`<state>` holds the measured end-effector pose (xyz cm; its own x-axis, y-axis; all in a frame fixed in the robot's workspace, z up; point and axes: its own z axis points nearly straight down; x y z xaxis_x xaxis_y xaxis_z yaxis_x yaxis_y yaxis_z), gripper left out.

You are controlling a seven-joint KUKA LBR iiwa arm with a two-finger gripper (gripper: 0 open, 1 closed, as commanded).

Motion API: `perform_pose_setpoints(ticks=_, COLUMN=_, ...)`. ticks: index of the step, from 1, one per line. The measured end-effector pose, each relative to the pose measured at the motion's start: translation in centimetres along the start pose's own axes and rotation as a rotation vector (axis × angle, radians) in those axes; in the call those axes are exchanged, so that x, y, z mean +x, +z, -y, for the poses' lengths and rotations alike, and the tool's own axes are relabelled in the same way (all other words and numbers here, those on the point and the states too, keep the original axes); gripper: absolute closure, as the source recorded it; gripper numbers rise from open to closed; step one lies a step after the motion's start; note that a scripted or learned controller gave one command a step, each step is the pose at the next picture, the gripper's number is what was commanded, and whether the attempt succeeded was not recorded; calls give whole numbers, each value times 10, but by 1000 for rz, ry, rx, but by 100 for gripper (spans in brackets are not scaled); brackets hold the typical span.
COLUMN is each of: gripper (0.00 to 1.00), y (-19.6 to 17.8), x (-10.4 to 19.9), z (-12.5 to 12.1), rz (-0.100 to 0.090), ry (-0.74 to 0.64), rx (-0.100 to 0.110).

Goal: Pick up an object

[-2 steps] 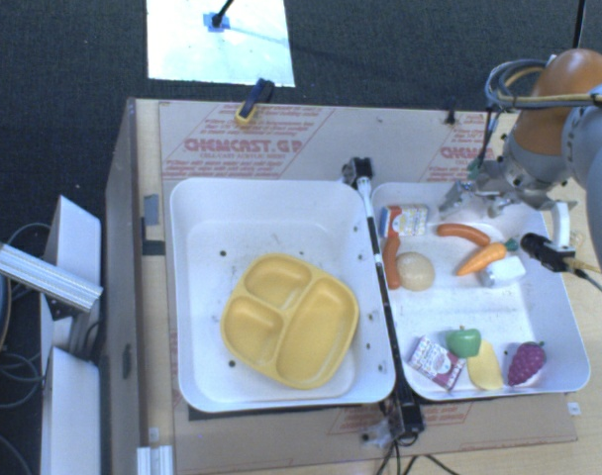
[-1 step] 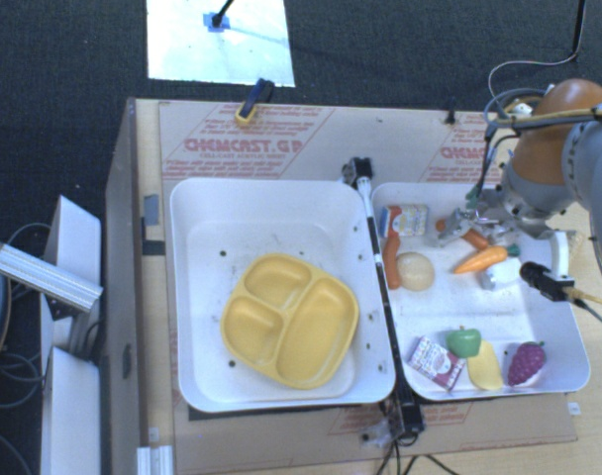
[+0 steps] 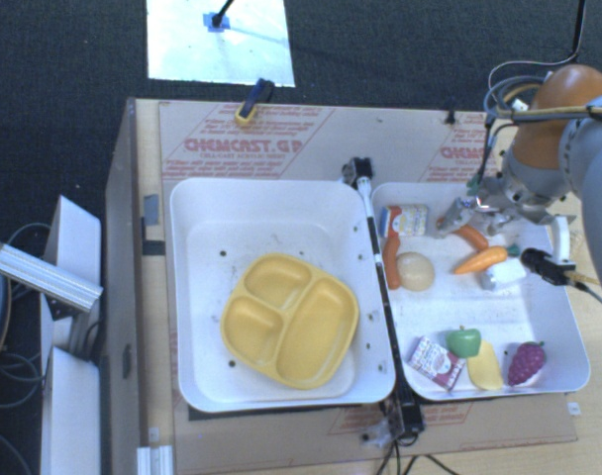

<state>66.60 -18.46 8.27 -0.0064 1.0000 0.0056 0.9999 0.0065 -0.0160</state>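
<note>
Carrot (image 3: 479, 259) in right bin (image 3: 553, 310), upper part, close under gripper (image 3: 476, 209).
Lying tilted beside a second orange piece (image 3: 469, 236); not between the fingers. Finger state impossible to tell. Nearby: beige ball (image 3: 415, 270), green pepper (image 3: 464, 340), purple grapes (image 3: 526, 362). Yellow divided tray (image 3: 290, 320) in left bin (image 3: 197, 265).

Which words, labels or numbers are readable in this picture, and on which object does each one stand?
"CHEMCAST GP": red print on the brown sheet under the bins, behind the left bin; the smaller lines beneath are blurred.
Red print on the sheet behind the right bin: unreadable.
Small red carton and small packet: printing too small.
</note>
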Motion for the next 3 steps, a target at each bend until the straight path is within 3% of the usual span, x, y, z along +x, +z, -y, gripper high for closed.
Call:
perform_pose_setpoints(ticks=1, gripper=100, y=-12, x=-1, z=-2, rz=6, ry=-1, rx=-15)
perform_pose_setpoints(ticks=2, gripper=100, y=-60, x=56, z=-3, rz=5, ry=2, rx=-21)
perform_pose_setpoints(ticks=3, gripper=100, y=-101, x=142, z=33, rz=4, ry=1, rx=-20)
